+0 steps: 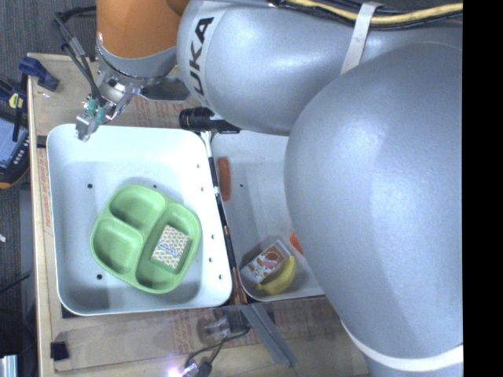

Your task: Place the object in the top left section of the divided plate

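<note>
A small flat packet (pixel 171 247) with a pale patterned face lies in one section of the green divided plate (pixel 126 238), its long axis running at a slant from upper right to lower left. The plate sits in the left white bin (pixel 71 179). The grey arm (pixel 330 132) sweeps in from the right, its orange band high up, and the gripper (pixel 93 116) hangs over the bin's top left corner; whether it is open or closed cannot be told. In the right bin (pixel 259 187) lie a banana (pixel 281 278), a small carton (pixel 266 261) and a reddish stick (pixel 224 177).

bright even overhead light | soft shadows | glare on arm (pixel 369 171) | sharp
</note>
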`<control>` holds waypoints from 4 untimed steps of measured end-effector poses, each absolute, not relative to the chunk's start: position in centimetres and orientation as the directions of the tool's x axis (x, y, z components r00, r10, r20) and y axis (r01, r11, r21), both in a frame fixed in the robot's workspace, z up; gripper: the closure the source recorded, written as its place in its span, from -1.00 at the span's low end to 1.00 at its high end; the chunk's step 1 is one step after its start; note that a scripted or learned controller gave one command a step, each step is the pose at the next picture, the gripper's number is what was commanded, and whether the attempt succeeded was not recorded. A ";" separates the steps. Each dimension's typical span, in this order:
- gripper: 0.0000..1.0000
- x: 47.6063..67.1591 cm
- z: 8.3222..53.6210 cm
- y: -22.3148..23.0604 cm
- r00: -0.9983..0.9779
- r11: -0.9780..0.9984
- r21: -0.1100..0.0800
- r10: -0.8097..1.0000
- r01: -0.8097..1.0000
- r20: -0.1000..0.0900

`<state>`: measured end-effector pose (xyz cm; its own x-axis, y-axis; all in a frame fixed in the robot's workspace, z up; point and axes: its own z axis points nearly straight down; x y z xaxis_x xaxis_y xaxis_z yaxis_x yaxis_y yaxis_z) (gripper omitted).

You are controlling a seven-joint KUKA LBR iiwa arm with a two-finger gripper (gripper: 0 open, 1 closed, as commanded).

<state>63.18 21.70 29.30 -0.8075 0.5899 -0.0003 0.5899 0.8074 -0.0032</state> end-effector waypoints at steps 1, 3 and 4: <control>1.00 62.1 19.1 21.9 -1.000 1.000 -0.002 -0.006 -0.006 0.002; 1.00 65.6 43.0 21.9 -0.883 0.883 -0.003 -0.470 -0.470 -0.004; 1.00 63.0 29.8 21.9 -0.492 0.492 0.000 -0.871 -0.871 0.001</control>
<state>63.04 21.93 29.83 -0.4916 -0.8708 0.0005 -0.8708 0.4916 0.0002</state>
